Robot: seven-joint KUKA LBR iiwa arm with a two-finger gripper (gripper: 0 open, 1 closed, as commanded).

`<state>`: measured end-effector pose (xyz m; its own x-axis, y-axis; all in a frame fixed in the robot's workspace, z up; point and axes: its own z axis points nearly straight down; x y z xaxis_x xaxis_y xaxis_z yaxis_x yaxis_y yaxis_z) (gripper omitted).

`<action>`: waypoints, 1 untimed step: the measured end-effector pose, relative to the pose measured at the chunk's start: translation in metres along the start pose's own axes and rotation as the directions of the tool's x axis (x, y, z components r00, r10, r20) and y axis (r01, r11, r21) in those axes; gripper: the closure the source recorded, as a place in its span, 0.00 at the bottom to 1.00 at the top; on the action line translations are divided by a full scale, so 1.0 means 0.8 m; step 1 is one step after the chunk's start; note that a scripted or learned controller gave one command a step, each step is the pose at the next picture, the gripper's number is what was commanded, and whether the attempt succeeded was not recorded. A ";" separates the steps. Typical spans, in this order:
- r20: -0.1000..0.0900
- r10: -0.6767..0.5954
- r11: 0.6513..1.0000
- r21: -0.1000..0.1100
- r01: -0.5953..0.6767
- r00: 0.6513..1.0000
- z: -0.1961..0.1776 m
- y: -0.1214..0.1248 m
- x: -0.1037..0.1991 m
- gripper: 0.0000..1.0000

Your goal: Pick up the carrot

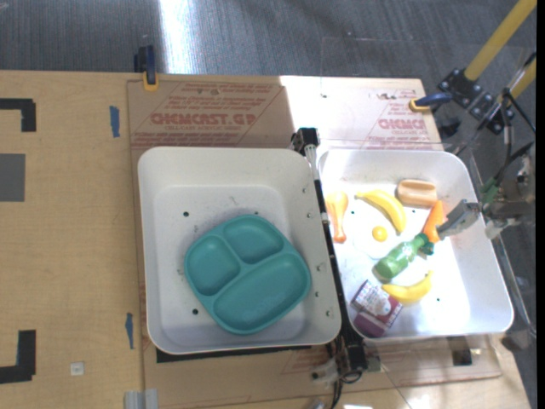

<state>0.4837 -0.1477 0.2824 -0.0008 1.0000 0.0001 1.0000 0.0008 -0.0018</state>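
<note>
Arm: a grey gripper [461, 217] is seen at the right bin's right wall, reaching in from the right at a low slant, its tip directed leftward toward the carrot.
Grip state: whether anything is clamped cannot be told, because the tip is blurred and small.
Carrot: a small orange tapered carrot [434, 220] is found in the right-hand shallow white bin [485, 288], toward its right side, standing slantwise just beside the gripper tip; contact cannot be judged.
Neighbours of the carrot: a hot-dog bun with a reddish sausage [416, 192] lies just above and left of it; a green plastic bottle [400, 257] lies just below and left, its neck near the carrot's lower end.
Other contents, right bin: a yellow banana [381, 207], a fried egg toy [378, 236], an orange drumstick-shaped piece [338, 214], a second yellow banana [410, 289] and a purple-and-white packet [375, 305] are laid out.
Left bin: a teal three-compartment plate [247, 273] is held in the left-hand white bin [162, 194].
</note>
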 end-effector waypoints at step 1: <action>0.003 0.208 0.978 -0.006 -0.208 0.978 -0.020 0.049 -0.076 0.00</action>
<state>0.5227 -0.2084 0.2981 0.2073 0.9783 -0.0034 0.9783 -0.2073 0.0042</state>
